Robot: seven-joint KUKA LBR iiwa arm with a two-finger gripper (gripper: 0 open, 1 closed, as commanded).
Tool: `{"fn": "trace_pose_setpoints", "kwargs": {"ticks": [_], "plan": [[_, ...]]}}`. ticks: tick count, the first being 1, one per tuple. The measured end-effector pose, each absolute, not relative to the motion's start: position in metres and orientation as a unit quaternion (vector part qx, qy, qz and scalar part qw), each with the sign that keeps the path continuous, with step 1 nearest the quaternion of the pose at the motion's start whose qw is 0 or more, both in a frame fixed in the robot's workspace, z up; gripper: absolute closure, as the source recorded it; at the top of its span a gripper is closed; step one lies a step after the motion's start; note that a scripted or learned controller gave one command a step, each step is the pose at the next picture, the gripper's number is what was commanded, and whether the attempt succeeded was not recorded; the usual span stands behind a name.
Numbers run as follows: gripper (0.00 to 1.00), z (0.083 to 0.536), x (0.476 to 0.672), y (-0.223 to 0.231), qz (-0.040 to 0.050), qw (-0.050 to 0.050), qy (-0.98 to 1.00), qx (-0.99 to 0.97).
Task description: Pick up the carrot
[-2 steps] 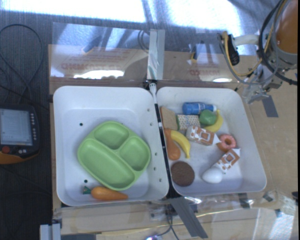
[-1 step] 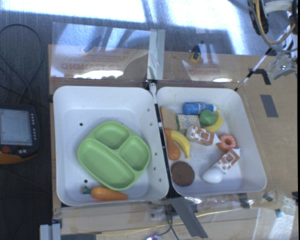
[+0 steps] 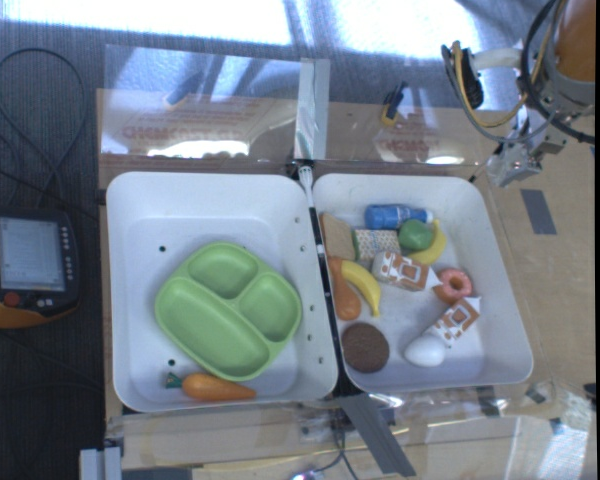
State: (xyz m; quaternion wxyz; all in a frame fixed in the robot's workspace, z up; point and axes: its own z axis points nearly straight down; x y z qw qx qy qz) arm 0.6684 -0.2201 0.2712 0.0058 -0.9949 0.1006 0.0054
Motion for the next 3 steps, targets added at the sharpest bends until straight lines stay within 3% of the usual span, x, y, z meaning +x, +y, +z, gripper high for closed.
{"fn": "trace_pose_setpoints", "kwargs": {"ticks": [1,2,3], "plan": [[1.0,0.395,0.645,-0.223,-0.0064,0.004,0.102,-0.995],[1.0,0.257,0.668,-0.197,0.0071,0.006,0.099,-0.995],[1.0,0.373,0.67,-0.223,-0.0044,0.004,0.101,-0.995]]}}
